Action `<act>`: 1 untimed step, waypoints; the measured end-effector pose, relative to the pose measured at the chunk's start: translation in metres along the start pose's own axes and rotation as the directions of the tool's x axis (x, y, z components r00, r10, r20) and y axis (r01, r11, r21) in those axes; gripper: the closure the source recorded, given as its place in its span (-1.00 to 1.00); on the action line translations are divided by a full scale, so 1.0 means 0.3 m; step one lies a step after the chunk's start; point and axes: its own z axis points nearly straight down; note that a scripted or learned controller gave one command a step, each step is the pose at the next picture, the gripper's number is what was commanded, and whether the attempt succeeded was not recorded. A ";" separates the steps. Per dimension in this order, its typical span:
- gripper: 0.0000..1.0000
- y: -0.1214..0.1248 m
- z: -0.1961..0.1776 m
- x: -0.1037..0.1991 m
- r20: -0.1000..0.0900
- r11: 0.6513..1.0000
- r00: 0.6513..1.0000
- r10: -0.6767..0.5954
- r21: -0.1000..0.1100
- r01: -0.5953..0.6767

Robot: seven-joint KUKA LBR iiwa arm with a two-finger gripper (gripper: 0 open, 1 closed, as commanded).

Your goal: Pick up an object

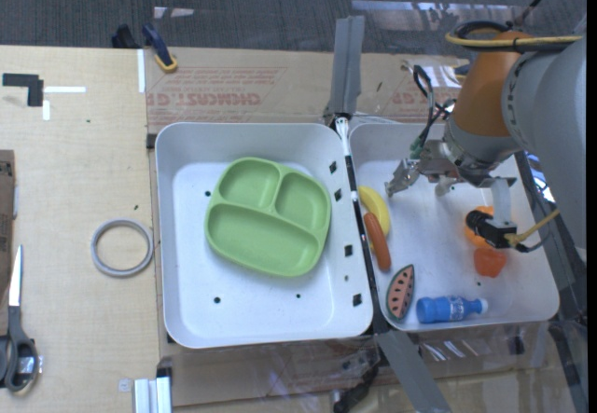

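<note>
**A:** Where does your gripper (424,184) sit?

**B:** You see it low over the back half of the right bin (522,301), under the arm's (550,94) orange band. Its jaws are spread apart, with bare white bin floor between them and nothing held.

**A:** Which pickable things are closest to it?

**B:** The banana (372,205) is nearest for you. It lies just to the view's left of the gripper and a little toward the camera, against the bin's left wall. Touching the banana's near end is an orange-red sausage-shaped piece (379,242), running on toward the camera along the same wall.

**A:** And farther off?

**B:** Look well to the near side of the gripper and you find a watermelon slice (401,292) in the bin's front left corner. A blue bottle (449,309) lies on its side just to the view's right of the slice. A small orange cup (490,261) sits to the gripper's right and nearer the camera.

**A:** Anything in the other bin?

**B:** Far to the view's left of the gripper, the left bin (177,215) holds a green divided plate (269,215). Beyond that, you have a tape ring (122,246) and scissors (18,351) out on the bench (75,169).
</note>
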 end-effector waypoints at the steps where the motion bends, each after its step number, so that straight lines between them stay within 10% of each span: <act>1: -1.00 0.133 -0.001 -0.052 0.000 1.000 1.000 -0.002 0.000 0.002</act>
